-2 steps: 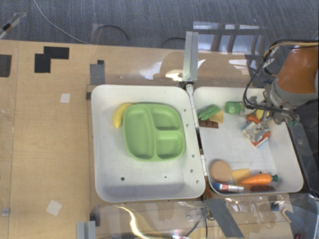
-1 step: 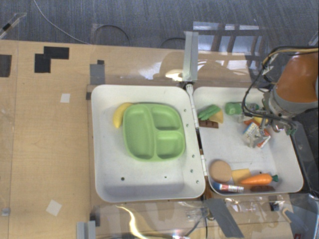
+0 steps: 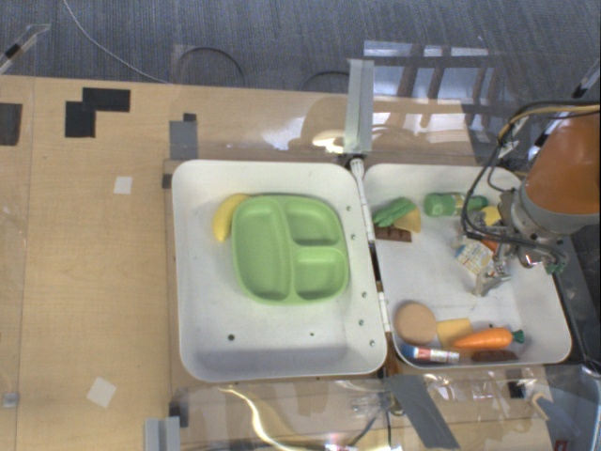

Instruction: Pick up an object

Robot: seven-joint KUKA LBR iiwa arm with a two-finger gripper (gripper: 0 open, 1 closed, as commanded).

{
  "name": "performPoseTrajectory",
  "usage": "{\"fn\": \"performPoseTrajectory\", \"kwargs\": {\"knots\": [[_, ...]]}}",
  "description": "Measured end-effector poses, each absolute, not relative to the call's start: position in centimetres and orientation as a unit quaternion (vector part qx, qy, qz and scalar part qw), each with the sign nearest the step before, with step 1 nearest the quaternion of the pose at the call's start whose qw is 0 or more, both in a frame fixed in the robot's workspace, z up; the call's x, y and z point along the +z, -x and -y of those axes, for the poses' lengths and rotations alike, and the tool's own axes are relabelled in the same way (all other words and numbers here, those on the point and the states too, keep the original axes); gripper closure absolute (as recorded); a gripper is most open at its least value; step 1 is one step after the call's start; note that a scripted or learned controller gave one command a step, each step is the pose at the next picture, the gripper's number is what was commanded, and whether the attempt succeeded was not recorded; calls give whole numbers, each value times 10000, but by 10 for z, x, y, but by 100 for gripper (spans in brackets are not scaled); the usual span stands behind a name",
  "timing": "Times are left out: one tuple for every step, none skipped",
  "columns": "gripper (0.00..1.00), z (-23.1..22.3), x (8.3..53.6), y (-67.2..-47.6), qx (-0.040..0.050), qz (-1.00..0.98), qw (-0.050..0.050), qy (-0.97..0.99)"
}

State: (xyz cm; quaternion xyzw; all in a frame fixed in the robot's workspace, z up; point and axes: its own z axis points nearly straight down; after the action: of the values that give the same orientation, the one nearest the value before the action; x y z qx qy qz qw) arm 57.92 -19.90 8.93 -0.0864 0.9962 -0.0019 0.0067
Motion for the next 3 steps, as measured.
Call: {"fn": "performPoseTrajectory", "kwargs": {"knots": [[0, 170, 89, -585, -16, -9970, 78, 773], [0, 197, 87, -661, 104, -9965, -263, 786], [0, 207, 89, -592, -20, -9940, 60, 1097]]}}
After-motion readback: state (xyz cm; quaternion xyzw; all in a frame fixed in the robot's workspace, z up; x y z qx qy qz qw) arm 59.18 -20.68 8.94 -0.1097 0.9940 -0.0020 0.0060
